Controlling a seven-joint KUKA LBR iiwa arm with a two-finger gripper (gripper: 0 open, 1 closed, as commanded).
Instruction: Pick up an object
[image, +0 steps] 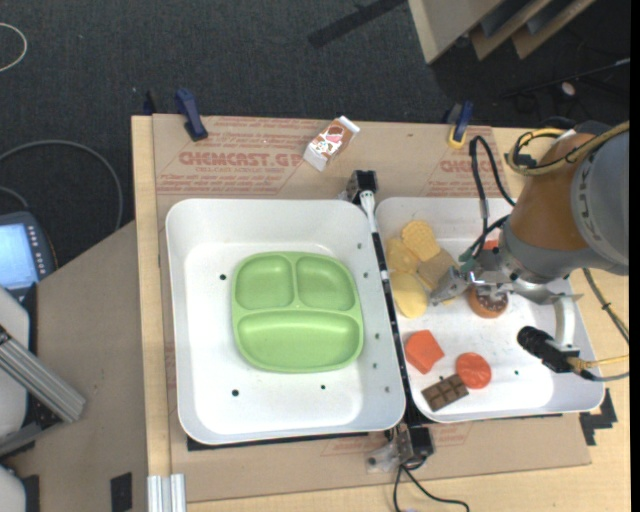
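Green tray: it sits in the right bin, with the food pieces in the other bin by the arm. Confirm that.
Not quite. The camera view shows the green tray in the left bin, not the right. The food pieces do lie in the other bin, where the arm reaches in.

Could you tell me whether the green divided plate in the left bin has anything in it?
Empty. All three compartments of the green divided plastic plate show bare green.
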